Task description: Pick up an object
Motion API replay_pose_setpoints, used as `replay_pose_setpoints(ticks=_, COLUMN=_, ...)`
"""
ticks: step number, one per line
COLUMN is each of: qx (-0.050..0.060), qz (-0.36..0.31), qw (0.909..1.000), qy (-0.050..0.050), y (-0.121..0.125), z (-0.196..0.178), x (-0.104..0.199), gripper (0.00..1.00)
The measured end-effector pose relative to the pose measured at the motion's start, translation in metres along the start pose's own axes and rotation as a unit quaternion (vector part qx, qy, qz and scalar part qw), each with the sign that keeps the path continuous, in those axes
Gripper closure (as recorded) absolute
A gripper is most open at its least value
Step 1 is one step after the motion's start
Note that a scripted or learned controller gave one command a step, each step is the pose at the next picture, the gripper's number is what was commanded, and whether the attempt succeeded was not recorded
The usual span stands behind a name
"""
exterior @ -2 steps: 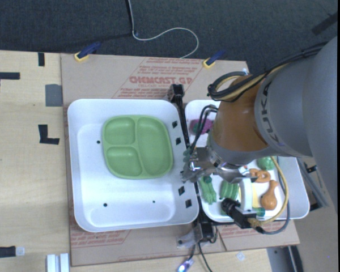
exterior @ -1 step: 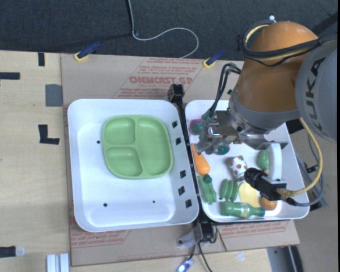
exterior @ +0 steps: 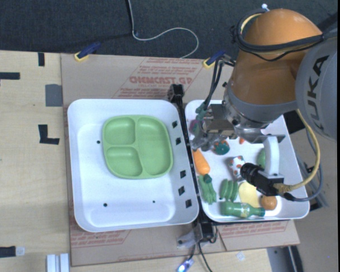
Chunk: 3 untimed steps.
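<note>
Two white bins sat side by side on a cardboard sheet (exterior: pixel 153 81) laid over the wooden tabletop (exterior: pixel 22 169), which carried black tape marks out at 9 o'clock. Beyond the tabletop, up at 12 o'clock, ran a dark floor (exterior: pixel 56 10) with a thin white cable (exterior: pixel 158 35) looping across it.

The 9 o'clock bin (exterior: pixel 79 169) held one green plate (exterior: pixel 138 146) with four compartments, lying flat.

The 3 o'clock bin (exterior: pixel 289 208) was the busy one. A carrot (exterior: pixel 200 162) lay against its 9 o'clock wall and a teal piece (exterior: pixel 221 148) sat near its middle. Along the 6 o'clock edge a green bottle (exterior: pixel 241 210) lay on its side, with a yellow piece (exterior: pixel 248 194) just beside it and an orange ball (exterior: pixel 268 202) touching that.

And the arm (exterior: pixel 272 55) came in from 3 o'clock, its orange band looming over the bin's 12 o'clock half. It pointed steeply down, with the pincer (exterior: pixel 207 135) low in the 10 o'clock corner. The carrot lay just beside the pincer at 6 o'clock. How wide the pincer stood I could not tell, and nothing showed in its grip.
</note>
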<state>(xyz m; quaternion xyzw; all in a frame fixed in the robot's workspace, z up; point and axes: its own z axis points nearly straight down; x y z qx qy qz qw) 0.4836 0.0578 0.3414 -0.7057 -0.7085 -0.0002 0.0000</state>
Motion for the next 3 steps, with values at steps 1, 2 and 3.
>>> replay_pose_setpoints(ticks=1, qx=-0.003, qz=0.001, qw=1.0, qy=0.0, y=0.0, z=-0.072, x=-0.018, gripper=1.0)
replay_pose_setpoints(ticks=2, qx=0.005, qz=0.001, qw=1.0, qy=-0.001, y=-0.001, z=0.011, x=-0.008, gripper=1.0)
replay_pose_setpoints(ticks=3, qx=-0.005, qz=-0.002, qw=1.0, qy=0.002, y=0.001, z=-0.098, x=0.036, gripper=1.0)
